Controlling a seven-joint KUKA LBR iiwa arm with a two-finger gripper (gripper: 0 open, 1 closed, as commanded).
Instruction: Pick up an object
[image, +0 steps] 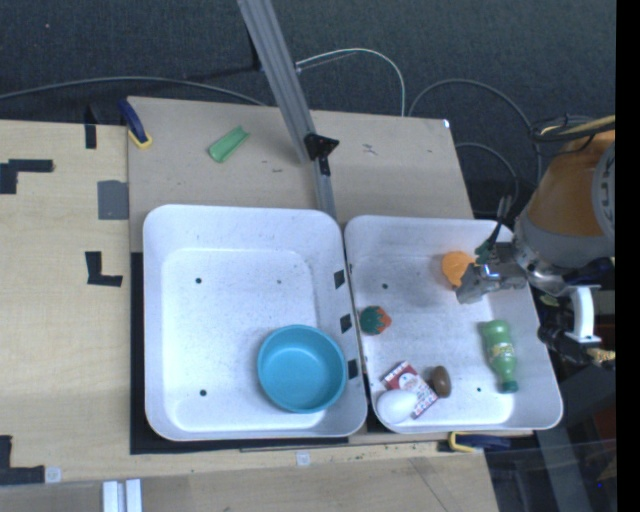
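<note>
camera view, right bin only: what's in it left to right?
Small green-and-orange ball → red-and-white carton → brown object → orange object → gripper just beside it → green bottle. The white item under the carton overlaps it, so it is left out.

The pale wooden surface (60, 330) carries two shallow white plastic bins side by side; the left white bin (170, 300) and the right white bin (420, 250) touch along their inner edges, with a black mat (137, 440) showing under the left one's near corner; behind the bins lies a tan board (400, 165), and on it a small green block (228, 144) rests tilted, well apart from a blue and yellow clamp (134, 123) at the board's far left corner; a grey metal pole (285, 85) slants down to the board between the bins; black tape marks (97, 268) and a grey square patch (113, 199) sit on the wood to the left; a second blue and yellow clamp (470, 440) lies at the right bin's near edge.
</note>
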